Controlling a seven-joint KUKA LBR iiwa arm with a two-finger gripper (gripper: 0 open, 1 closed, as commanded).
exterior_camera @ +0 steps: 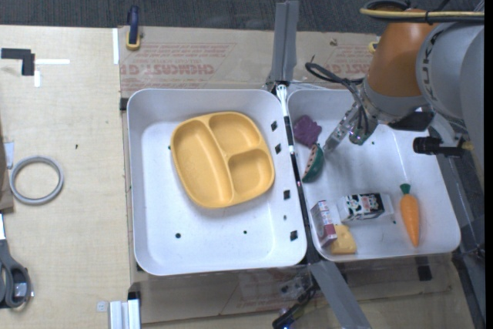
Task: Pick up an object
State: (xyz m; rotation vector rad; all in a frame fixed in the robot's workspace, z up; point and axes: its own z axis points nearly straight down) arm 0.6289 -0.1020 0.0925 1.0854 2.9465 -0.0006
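step: gripper [333, 142] is hanging low in right bin [389, 243], upper-left part, fingers pointing down-left twd watermelon slice toy [313, 163] and purple grape bunch toy [306, 130]. Nothing is sitting btwn fingers; open vs clenched — can't tell at this angle.
target (judged): watermelon slice is lying nearest the tips, tight against the left wall; grapes are just above it.
how to do well: wall is crowding the slice, so I'd be lining fingers parallel to the wall, dropping straight down, closing slow. Risk: one finger landing on bin rim or nudging the slice away.
right bin contents: slice, grapes, small milk carton [363, 206], orange carrot [410, 219], red-white packet [324, 218] touching yellow wedge [343, 242].
left bin [208, 250]: is holding yellow divided plate [223, 159], three compartments, all bare.
surface [62, 243]: grey tape ring [35, 179] is lying well apart, left.
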